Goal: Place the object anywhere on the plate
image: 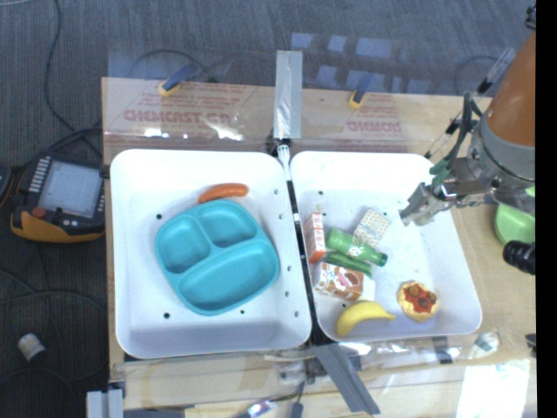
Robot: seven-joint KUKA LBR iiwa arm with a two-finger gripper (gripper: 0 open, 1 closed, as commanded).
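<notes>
With my gripper [419,209] hovering over the right bin at three o'clock, spread state unreadable, I judged dropping squarely onto the green bottle [355,249] best before crossing to the blue plate [218,257].

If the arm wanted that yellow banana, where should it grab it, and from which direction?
Probably across the middle of the banana, coming straight down from above. It lies flat in the right bin, curved, with its long axis running left to right, so the fingers would best close across its narrow width. The pizza toy sits close on its right; the middle keeps clear.
</notes>
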